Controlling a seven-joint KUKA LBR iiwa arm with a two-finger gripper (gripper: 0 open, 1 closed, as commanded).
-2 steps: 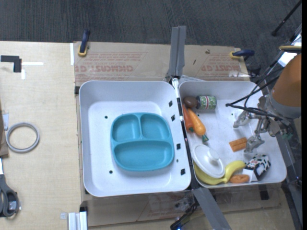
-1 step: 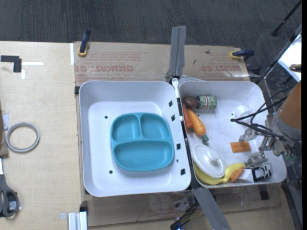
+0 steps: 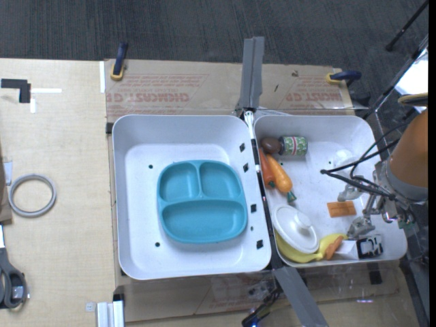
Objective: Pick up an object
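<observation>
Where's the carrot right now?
The carrot lies in the right bin, along its left wall, just below the small bottle and above the white bowl.

Orange band [image 3: 414, 157] at wrist; black cables [image 3: 354, 169]; metallic silver claw [image 3: 368, 218].
</observation>
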